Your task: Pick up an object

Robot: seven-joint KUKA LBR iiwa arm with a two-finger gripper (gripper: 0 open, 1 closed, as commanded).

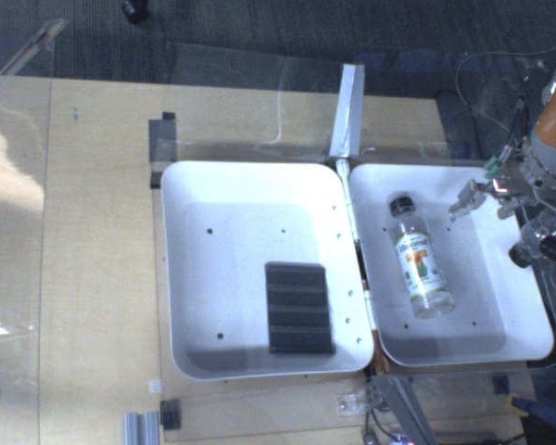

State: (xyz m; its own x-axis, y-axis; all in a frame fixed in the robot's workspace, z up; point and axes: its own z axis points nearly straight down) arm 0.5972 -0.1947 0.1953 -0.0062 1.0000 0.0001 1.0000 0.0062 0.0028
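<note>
Two bins side by side on the bench (93, 276), touching along their inner edges. Left bin (195, 211) holds a ridged block (298, 308) — lying flat, toward the near edge, right of centre, apart from the walls. Right bin (510, 327) holds a bottle (419, 260) on its side, left of centre, cap toward the far wall, base toward the near wall, slightly angled. An upright post (347, 109) stands behind the seam between the bins. The arm (551, 146) comes in over the right bin's far right corner — its gripper (473, 196) sits above that bin's far right part, right of the bottle's cap and apart from it.
</note>
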